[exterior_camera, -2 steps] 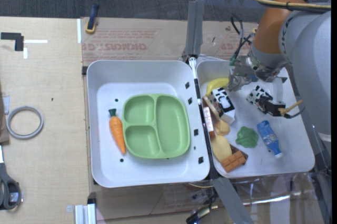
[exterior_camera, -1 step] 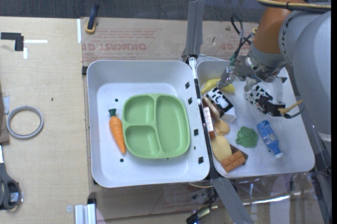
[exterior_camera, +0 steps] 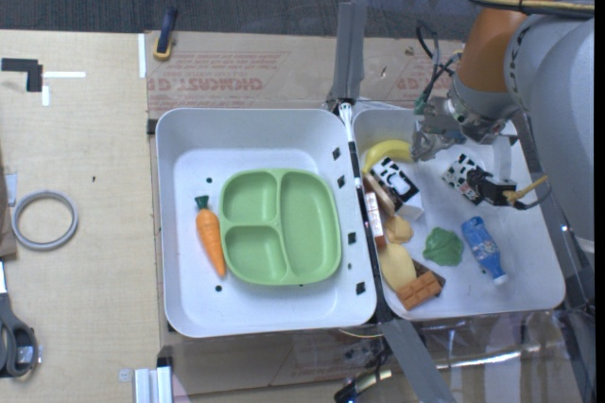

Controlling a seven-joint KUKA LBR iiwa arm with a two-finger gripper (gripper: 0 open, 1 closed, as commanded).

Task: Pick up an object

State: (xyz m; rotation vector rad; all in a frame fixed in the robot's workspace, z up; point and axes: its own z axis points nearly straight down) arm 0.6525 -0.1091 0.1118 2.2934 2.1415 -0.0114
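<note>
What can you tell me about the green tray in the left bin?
The green tray is a shallow, rounded-corner divided plate, apparently plastic, pale green. Raised ridges split it into three compartments: two on its left side, one long one on its right; none holds anything. It lies flat, right way up, near the middle of the left bin, slightly rotated. A toy carrot lies along its left edge, close against it or touching; I cannot tell which.

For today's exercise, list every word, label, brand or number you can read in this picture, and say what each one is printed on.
Red printing on the cardboard sheet: it appears upside down and is too blurred to read for sure.
Label on the blue bottle: too small to read.
Black and white box: a pattern, with no readable words.
</note>
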